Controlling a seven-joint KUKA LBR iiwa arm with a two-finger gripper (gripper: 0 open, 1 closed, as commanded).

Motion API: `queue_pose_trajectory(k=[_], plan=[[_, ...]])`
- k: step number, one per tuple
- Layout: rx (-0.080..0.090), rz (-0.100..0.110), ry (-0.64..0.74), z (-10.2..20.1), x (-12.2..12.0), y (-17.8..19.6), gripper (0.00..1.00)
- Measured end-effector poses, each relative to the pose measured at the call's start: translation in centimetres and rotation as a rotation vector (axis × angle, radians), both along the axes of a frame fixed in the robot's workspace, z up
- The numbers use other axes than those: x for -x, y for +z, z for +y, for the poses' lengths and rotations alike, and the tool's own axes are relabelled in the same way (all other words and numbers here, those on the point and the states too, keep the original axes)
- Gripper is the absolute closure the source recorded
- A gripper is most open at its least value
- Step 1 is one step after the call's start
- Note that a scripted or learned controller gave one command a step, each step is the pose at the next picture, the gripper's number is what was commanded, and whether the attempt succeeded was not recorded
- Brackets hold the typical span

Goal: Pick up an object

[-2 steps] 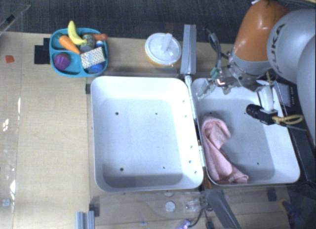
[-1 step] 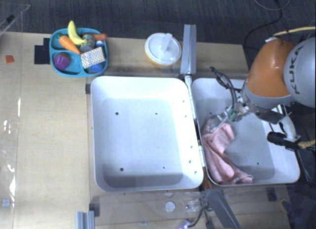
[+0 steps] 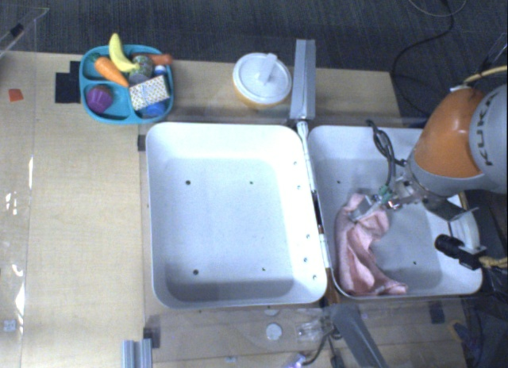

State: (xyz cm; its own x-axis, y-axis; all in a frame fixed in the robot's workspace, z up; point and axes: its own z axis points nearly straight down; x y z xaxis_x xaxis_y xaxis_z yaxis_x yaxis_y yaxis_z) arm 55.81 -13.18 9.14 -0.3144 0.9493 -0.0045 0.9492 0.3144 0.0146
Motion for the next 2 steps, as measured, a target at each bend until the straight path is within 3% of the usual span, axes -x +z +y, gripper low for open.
queue_pose_trajectory(k=[1,2], plan=[[0.0,-0.012,0.003,0.2,-0.4,1.4,1.0],[0.001,0.006,0.139,7.0,-8.8,9.6,1.0]])
